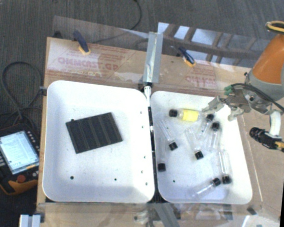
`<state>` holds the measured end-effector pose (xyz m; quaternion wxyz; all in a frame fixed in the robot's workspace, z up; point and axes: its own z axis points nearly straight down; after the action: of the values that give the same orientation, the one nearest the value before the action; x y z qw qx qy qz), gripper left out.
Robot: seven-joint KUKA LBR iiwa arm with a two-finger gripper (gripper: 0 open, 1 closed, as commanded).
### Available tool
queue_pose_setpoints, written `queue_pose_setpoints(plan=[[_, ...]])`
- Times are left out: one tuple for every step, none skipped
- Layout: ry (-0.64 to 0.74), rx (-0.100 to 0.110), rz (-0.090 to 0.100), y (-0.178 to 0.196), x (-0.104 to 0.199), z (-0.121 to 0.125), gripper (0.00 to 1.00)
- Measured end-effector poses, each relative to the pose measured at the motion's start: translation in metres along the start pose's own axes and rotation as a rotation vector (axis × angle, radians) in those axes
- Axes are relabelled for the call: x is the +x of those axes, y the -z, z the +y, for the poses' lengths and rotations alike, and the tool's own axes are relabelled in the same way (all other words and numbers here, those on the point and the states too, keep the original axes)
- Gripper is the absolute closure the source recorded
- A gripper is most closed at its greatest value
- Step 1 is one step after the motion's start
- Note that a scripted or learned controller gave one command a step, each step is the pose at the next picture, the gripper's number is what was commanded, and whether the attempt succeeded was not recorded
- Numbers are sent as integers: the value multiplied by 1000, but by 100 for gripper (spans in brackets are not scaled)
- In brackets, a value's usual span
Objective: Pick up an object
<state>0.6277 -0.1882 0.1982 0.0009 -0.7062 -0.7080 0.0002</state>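
Approach step: gripper [227,105] at the upper right of the right bin [239,196], fingers spread, nothing between them. Yellow-capped vial [187,115] lies just to its left, nearest target. Next: drop lower, centre over one vial. Clear vials [207,137] crowd together mid-bin. Black ridged panel [94,132] in the left bin [54,177].

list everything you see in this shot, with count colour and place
left bin: one, white, left half of bench
right bin: one, white, right half of bench
ridged pad: one, black, flat in left bin
vials: about eight, clear with black caps, scattered in right bin
yellow-capped vial: one, yellow, top of right bin
clamps: two, blue and orange, back edge of bench
teach pendant: one, black and orange, floor at left
arm: one, grey and orange, upper right
tool: one, grey, above right bin's top right corner
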Motion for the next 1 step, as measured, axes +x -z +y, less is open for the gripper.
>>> queue_pose_setpoints(plan=[[41,-3,-1,-104,-15,-5,0]])
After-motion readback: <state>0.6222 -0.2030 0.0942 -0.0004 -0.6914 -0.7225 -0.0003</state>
